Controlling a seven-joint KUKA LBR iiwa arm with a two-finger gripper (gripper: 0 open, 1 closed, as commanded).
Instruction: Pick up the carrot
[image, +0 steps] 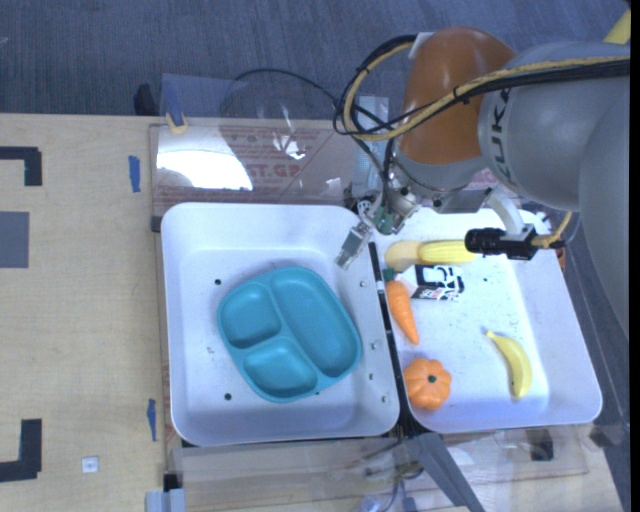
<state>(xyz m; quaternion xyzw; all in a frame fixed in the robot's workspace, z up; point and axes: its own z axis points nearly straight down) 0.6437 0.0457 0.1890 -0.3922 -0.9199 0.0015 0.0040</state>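
Note:
The orange carrot (402, 311) lies in the right bin (560, 330) close to its left wall, with its green-topped end toward the back and its tip toward the front. My gripper (353, 245) hangs over the back right corner of the left bin (190, 300), just across the divider from the carrot and a little behind it. Nothing shows between the gripper and the carrot, and they are apart.
A blue divided plate (288, 331) lies in the left bin. The right bin also holds a long yellow piece (432, 252) behind the carrot, a small black-and-white item (441, 283), an orange pumpkin (428, 384) in front of it and a banana (513, 365).

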